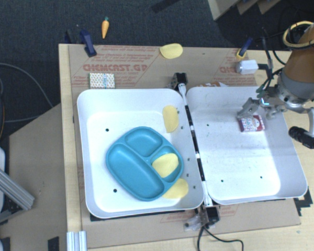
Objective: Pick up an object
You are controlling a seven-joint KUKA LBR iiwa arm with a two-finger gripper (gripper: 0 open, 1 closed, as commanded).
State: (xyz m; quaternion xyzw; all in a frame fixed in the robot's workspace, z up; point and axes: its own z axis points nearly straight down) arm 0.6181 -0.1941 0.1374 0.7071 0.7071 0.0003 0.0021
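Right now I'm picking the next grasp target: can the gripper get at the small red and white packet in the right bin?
Probably yes. The gripper hangs just above the red and white packet, which lies alone on the right bin floor, nothing lying on or against it.

Arm (303,61): cut off at right edge. Pincer (259,107): finger state unclear. Packet (250,123): print too small to read.

Tool (260,106) low, arm (302,69) bent

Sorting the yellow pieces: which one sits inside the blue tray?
The yellow piece in the blue tray's small right compartment; the others lie on the bin floor or the bench.
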